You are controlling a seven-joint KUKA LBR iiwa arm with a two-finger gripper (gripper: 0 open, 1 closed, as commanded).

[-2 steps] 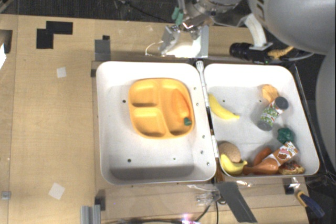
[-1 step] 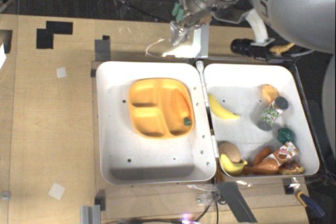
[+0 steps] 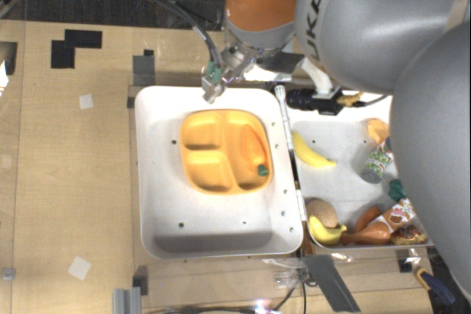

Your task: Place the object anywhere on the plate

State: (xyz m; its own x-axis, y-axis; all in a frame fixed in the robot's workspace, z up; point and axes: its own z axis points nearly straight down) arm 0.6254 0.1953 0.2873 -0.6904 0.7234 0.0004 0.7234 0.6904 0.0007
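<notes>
An orange-yellow divided plate (image 3: 213, 154) lies in the middle of the left bin (image 3: 158, 180). In the plate's long right compartment rests an orange carrot-like object (image 3: 255, 151), its green tip pointing toward the front. My gripper (image 3: 213, 88) hangs over the back edge of the left bin, just behind the plate's back left corner and apart from the carrot. The wrist above it blocks most of it from sight. Nothing shows in its grasp.
The right bin (image 3: 346, 180) holds a banana (image 3: 313, 153), a second banana (image 3: 325, 232), a brown round item (image 3: 322, 212), a can (image 3: 377, 162), an orange-red sausage-like item (image 3: 370, 226) and a packet (image 3: 403, 220). The arm's grey body covers the upper right.
</notes>
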